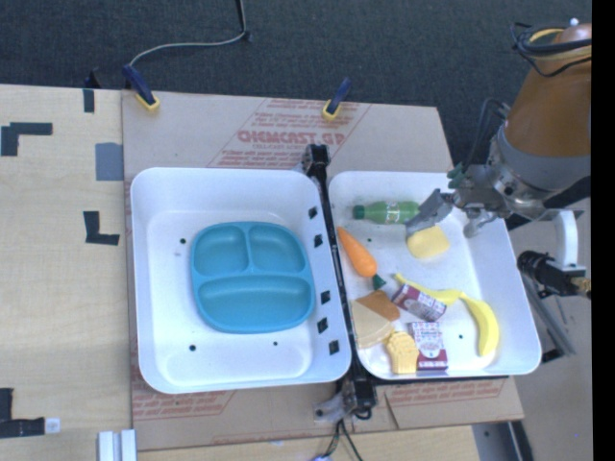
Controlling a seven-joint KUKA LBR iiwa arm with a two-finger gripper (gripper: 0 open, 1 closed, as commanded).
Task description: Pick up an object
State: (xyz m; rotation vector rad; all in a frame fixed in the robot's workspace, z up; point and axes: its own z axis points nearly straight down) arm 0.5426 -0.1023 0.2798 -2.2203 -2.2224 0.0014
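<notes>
Snack packets [430,344] and a cheese wedge [374,327] crowd the near edge of the right bin [514,286], beside a banana [483,323] and a carrot [358,253]. Beyond them the gripper [444,209] hangs low over a yellow lemon [429,244], just beside a green bottle [387,212]. Its fingers look open, gripping nothing. The approach seems under way; next comes descending and closing on the lemon. A blue divided plate [254,276] sits in the left bin [154,286].

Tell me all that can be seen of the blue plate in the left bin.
The blue plate looks like light blue plastic, a rounded rectangle with three compartments: two small ones at the far side, one wide one at the near side. It lies flat, face up, near the middle of the left bin. Nothing lies in it.
</notes>
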